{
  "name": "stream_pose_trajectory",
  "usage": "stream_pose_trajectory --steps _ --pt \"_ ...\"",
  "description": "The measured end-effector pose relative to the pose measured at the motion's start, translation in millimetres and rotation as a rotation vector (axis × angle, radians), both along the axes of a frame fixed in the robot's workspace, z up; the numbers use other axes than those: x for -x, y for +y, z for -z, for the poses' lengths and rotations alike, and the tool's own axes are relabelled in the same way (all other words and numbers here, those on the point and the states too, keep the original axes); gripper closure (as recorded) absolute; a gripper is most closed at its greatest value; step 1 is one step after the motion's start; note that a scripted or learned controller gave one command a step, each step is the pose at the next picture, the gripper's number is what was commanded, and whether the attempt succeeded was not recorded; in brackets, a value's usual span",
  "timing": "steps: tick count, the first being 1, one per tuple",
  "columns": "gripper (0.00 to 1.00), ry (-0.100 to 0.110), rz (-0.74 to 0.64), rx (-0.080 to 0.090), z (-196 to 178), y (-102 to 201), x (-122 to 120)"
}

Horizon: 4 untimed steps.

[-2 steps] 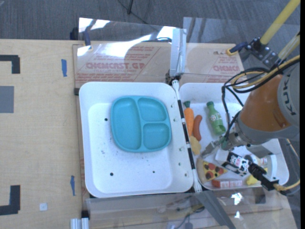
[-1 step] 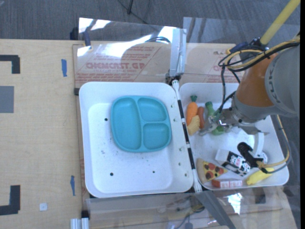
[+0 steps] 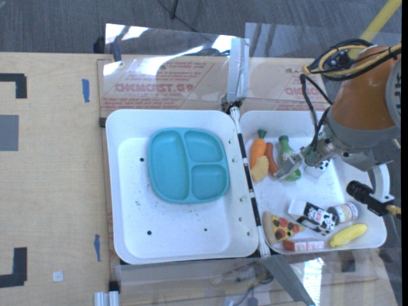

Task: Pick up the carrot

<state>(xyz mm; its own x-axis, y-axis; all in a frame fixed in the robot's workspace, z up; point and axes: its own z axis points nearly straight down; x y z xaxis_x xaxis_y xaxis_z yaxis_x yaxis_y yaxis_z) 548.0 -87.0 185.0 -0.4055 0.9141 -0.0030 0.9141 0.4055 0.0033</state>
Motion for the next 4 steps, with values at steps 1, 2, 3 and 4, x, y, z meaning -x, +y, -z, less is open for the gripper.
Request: stream_pose_trajectory --steps 1,2,3,4 --pt "0.0 -0.004 0.015 0.001 95.3 -82.6 13.6" --pt "0.0 -0.01 0.346 0.001 95.9 -43.1 -11.4" --pt "0.0 -0.009 -0.01 0.002 95.2 -7.8 24.4" --pt "0.0 0.0 0.097 -0.001 -29.4 37.5 -38.6"
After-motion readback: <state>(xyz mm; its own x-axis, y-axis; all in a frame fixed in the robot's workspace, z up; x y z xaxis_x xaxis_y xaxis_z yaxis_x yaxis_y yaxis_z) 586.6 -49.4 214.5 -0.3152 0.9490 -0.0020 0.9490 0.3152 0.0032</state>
